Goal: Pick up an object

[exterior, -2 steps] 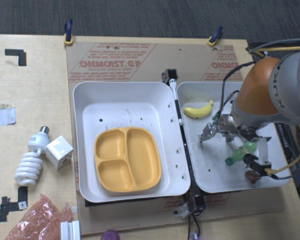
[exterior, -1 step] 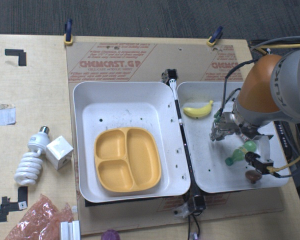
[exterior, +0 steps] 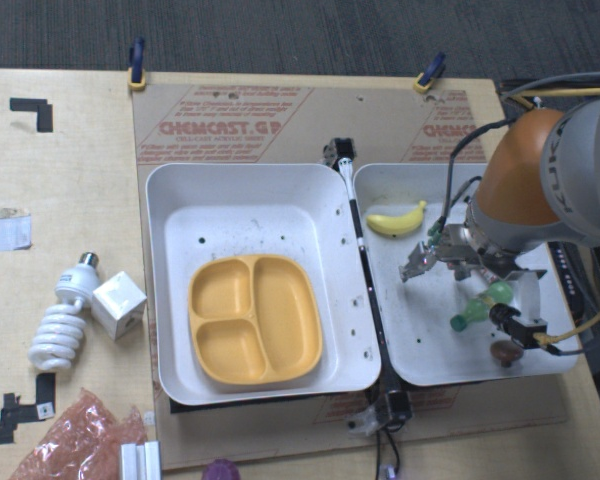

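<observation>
The grey KUKA arm with the orange band (exterior: 540,183) enters from the right and covers much of the right shallow white bin (exterior: 400,353). The left shallow white bin (exterior: 170,268) holds a yellow three-compartment plastic tray (exterior: 255,318), which lies flat towards its near side. In the right bin, a small yellow banana (exterior: 396,219) lies near the far wall, well apart from the other items; a green bottle-shaped plastic object (exterior: 482,306) lies further forward, partly under the wrist, and a small brown rounded object (exterior: 506,352) rests just beside the near rim. The two-finger gripper (exterior: 417,262) sits low over the bin floor between the banana and the green object. Its metal fingers appear parted, with bare white floor visible around the tips and nothing between them. Judged from this, no object has been secured yet. Risks noted: the gripper stands over a blank patch of floor, so closing here would likely catch nothing. The banana is curved and smooth and could roll or slip from a narrow pinch. The green object is close under the wrist hardware and could be knocked aside by the arm. The brown object is so near the rim that a finger could strike the wall.
</observation>
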`<act>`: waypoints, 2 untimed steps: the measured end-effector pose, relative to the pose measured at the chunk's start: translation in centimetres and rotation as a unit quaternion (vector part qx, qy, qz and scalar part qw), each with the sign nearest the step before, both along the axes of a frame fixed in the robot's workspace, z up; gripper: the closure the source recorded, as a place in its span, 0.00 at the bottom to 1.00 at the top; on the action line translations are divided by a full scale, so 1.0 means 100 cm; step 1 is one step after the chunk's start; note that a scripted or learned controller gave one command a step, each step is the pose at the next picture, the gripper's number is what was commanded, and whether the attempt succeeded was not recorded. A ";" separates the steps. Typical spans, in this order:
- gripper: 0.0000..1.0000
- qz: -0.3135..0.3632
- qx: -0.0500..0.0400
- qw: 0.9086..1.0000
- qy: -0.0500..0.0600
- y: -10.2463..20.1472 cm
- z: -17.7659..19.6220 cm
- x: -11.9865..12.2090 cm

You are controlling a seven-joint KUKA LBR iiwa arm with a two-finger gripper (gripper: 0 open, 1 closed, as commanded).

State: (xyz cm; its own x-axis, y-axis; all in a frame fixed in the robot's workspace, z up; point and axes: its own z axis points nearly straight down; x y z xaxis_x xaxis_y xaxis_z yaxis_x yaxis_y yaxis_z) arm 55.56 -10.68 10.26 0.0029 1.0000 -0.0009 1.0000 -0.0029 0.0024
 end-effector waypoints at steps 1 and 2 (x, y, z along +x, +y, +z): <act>0.00 0.000 0.000 1.000 0.001 0.013 -0.010 -0.056; 1.00 0.000 0.000 1.000 0.000 0.013 0.000 -0.055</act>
State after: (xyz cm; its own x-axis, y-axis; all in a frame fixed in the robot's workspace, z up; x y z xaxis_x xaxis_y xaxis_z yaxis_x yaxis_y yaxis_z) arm 50.09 -9.40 10.22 0.0035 1.0000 -0.0003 1.0000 -0.0035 0.0022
